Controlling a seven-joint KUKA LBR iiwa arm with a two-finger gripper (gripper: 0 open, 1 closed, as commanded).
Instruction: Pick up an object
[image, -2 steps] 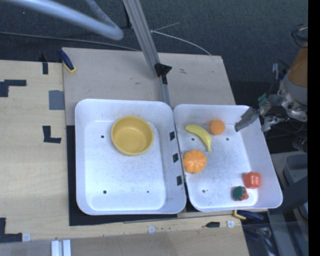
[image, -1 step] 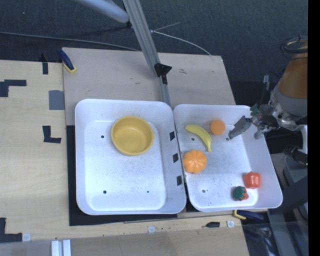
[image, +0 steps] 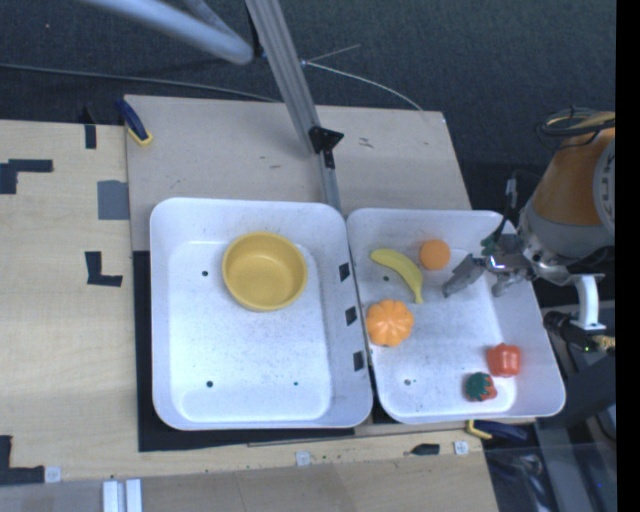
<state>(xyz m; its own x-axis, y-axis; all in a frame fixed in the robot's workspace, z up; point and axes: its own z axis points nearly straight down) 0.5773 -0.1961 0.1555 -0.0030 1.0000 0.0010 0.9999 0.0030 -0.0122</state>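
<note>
Gripper (image: 482, 278) sits over the right bin (image: 440, 400), fingers spread apart with nothing between them. Closest grabs are the small orange ball (image: 434, 254) and banana (image: 398, 270) just to its left, toward the far side. Both look like light, stiff, slick plastic, so I'd pinch the banana across its narrow middle.

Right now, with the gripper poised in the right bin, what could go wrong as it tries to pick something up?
1. The gripper is open, with nothing between its fingers; the small orange ball beside it is round and might roll away if nudged.
2. The banana lies close to the ball, so a grasp there may bump both.
3. The gripper sits near the right bin's rim, so it may clip it.
</note>
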